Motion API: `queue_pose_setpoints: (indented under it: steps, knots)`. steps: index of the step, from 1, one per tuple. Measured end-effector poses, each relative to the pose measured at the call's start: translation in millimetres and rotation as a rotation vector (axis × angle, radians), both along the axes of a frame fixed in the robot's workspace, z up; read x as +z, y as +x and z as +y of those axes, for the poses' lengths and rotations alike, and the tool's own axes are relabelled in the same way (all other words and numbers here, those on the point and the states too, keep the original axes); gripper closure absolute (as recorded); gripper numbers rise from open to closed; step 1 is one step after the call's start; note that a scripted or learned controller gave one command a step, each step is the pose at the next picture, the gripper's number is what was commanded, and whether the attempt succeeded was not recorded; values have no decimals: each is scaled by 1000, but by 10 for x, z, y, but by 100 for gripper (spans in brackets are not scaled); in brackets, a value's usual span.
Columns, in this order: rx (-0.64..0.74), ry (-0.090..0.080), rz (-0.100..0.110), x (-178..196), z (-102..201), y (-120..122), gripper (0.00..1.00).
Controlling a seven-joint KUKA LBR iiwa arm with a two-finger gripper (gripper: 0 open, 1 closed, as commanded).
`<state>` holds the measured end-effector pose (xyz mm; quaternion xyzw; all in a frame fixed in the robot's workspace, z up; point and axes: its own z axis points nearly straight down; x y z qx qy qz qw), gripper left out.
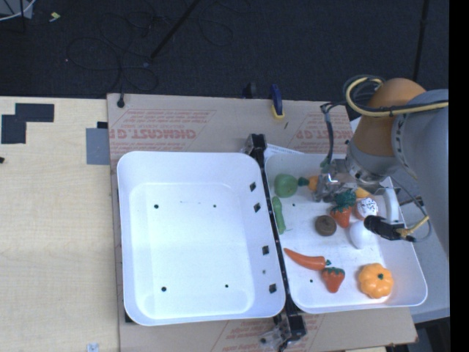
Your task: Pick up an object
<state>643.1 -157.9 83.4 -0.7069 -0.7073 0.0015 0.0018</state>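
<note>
White bin [410, 299]; strawberry [341, 215] under gripper [335, 189]

Glossy white plastic bins [192, 173], matt brown cardboard [168, 127] beneath, pale wood-grain bench [51, 233]

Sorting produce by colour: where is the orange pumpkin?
In the right bin's near right corner sits the orange pumpkin, just right of the small strawberry.

Two shallow white plastic bins, the left bin [139, 196] and the right bin [410, 288], lie side by side. The two-finger metal gripper [335, 189] hangs low over the right bin. Just left of it lies a round green toy [286, 185]; below it, a brown disc [325, 225], a long red pepper [304, 258], a small red strawberry [333, 279] and an orange pumpkin [375, 281].
</note>
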Motion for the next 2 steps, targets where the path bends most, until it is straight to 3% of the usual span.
queue_pose_setpoints:
  steps: [2]
  knots:
    - [1,-1,-5,51,-383,15,100]
